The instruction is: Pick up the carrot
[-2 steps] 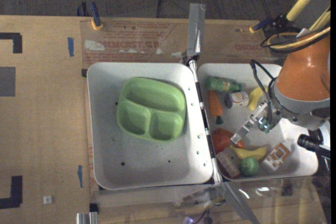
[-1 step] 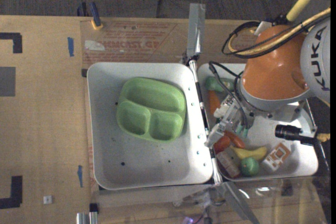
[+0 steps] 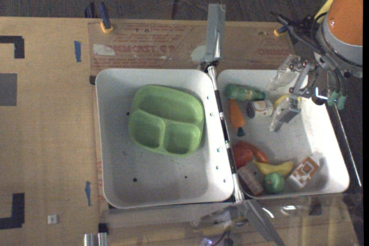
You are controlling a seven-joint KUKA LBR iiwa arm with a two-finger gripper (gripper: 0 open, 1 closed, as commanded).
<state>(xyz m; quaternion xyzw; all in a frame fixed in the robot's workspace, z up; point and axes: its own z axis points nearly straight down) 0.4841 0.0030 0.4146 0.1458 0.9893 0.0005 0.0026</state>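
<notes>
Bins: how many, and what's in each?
2. Left bin holds a green tray. Right bin holds the carrot, a green bottle, a banana and other items piled at its near edge; some may be hidden.

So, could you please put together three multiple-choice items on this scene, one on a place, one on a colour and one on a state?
1. Where does the carrot lie?
A. In the right bin, near its left wall
B. On the divided tray
C. On the bench outside the bins

2. What colour is the divided tray in the left bin?
A. Red
B. Green
C. Blue

3. How does the gripper stand to the carrot?
A. Closed on it and lifting it
C. Pressing it against the tray
B. Apart from it, to its right over the same bin

Answers: 1 A, the orange carrot rests beside the wall that divides the bins. 2 B, the tray is light green. 3 B, white bin floor and a small jar lie between them.
</notes>
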